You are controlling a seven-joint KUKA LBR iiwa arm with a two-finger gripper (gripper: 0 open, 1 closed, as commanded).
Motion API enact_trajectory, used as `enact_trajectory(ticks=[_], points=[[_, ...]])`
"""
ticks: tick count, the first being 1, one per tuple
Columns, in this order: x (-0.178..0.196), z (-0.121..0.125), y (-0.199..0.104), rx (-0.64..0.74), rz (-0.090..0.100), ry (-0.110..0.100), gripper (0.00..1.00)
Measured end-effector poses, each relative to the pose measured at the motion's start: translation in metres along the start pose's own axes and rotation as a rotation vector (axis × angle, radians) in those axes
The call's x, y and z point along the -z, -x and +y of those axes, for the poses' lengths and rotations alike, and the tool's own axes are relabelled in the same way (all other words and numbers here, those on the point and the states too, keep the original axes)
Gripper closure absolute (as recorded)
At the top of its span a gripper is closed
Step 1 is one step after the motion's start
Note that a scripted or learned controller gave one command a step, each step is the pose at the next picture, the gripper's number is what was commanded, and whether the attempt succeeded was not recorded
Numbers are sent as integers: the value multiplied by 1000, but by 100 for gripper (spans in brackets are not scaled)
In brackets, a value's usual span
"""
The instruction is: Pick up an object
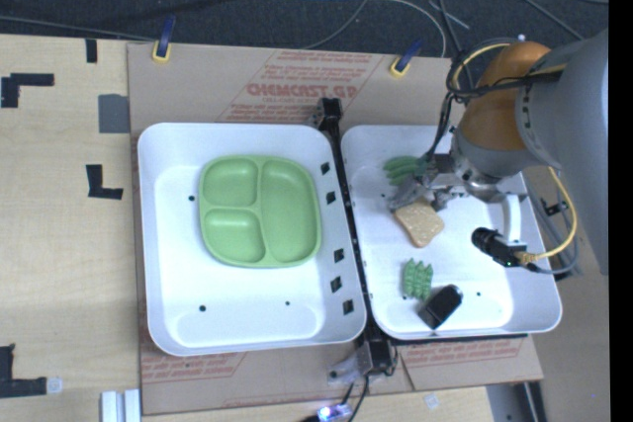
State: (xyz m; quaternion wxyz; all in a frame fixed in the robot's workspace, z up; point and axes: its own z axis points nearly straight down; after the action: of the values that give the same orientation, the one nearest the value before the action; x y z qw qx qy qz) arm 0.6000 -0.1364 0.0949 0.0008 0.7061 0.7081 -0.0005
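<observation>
arm (554, 104): cut off by the right edge; upper links out of frame.
gripper (427, 185): fingertips merge with the tan piece (419, 224) below and the green item (402, 168) beside; finger gap too small to tell.
green item: right part hidden behind the gripper; kind unclear.
bench (59, 212): left and bottom cut by the frame edges.

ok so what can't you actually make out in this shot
- Camera view: whether the gripper holds anything; the wrist overhangs it, and its tip blurs into the tan piece.
- The green object in the right bin: partly covered by the gripper, shape unclear.
- The small green item and black object: too small and blurred to identify.
</observation>
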Motion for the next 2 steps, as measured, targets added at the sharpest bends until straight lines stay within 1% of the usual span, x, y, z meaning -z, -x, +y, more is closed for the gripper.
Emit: enact_trajectory(ticks=[1,2], points=[[41,3,-5,-1,3,-2,100],[99,3,3,-2,1,2,100]])
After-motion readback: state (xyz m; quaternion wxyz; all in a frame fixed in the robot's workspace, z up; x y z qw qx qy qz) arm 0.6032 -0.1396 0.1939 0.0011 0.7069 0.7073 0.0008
